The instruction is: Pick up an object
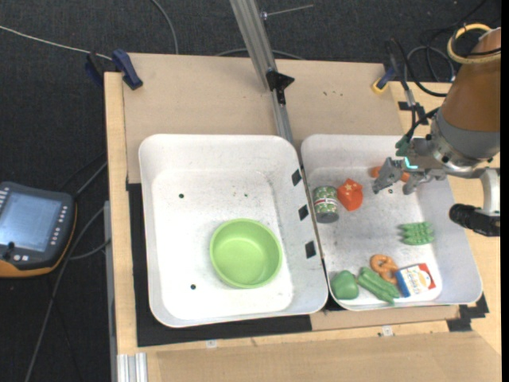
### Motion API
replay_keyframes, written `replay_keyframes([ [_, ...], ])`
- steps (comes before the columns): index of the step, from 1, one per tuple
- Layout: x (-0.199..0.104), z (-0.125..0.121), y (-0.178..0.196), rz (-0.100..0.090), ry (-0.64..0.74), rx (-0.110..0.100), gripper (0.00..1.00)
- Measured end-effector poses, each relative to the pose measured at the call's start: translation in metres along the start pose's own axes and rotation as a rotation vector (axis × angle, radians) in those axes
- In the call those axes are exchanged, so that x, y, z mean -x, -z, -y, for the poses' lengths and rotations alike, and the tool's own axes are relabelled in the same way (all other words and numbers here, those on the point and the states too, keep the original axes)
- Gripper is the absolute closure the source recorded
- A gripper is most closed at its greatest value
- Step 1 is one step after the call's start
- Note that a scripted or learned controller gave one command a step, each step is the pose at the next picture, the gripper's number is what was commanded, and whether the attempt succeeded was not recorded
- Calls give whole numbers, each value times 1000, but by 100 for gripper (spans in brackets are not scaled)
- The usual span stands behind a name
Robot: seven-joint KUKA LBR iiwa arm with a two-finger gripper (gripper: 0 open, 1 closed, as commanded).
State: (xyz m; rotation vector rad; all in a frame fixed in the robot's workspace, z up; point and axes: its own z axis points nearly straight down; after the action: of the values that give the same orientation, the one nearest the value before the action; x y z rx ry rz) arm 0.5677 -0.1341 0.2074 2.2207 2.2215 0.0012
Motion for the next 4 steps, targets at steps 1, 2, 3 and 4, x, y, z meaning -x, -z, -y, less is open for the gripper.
replay_keyframes([
  [1, 0, 0, 0, 0, 0, 0, 0],
  [2, 3, -1, -62, 0, 0, -5, 0],
  [3, 2, 0, -114, 0, 0, -5, 0],
  [4, 2, -2, -101, 0, 0, 1, 100],
])
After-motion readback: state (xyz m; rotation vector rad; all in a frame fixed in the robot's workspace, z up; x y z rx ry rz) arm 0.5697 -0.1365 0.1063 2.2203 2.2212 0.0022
